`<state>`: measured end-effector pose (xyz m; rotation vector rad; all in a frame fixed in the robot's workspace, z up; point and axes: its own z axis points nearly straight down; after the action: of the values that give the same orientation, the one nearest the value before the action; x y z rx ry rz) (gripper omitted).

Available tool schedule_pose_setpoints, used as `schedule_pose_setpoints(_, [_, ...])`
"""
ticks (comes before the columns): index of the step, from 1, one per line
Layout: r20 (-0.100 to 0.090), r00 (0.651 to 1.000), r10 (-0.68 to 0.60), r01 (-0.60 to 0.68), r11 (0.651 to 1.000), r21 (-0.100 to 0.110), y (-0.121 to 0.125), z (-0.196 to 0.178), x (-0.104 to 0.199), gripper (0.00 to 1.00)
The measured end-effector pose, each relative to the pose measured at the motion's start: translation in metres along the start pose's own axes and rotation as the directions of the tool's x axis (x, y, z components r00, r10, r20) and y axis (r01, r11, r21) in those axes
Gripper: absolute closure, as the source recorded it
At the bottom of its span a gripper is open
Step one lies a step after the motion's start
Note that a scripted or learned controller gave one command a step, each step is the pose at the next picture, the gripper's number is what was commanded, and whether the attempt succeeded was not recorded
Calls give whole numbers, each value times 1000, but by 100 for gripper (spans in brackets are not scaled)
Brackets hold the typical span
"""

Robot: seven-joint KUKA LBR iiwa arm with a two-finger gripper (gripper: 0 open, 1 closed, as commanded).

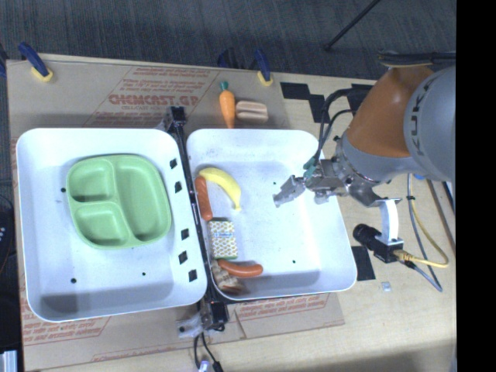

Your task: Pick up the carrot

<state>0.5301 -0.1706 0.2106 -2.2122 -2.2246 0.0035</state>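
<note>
The carrot (226,106), orange with a green top, lies on the cardboard just behind the right bin (325,242), outside its far rim. A small tan and brown block (252,111) sits right beside it. My gripper (284,195) hangs over the middle of the right bin, well in front of and to the right of the carrot. Nothing shows at its tip. The grey arm with its orange band (384,126) reaches in from the right.
Along the right bin's left side lie a yellow banana (223,185), a red sausage (204,198), a checkered piece (223,239) and another sausage (241,269). In the left bin (35,231) rests a green divided plate (118,200). Blue clamps (263,68) stand at the bench's far edge.
</note>
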Motion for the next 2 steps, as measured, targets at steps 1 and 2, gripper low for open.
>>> schedule_pose_setpoints(1, [2,980,199,-199,980,-1,28,-68,33,0])
schedule_pose_setpoints(2, [1,887,461,-461,887,-2,58,-121,32,0])
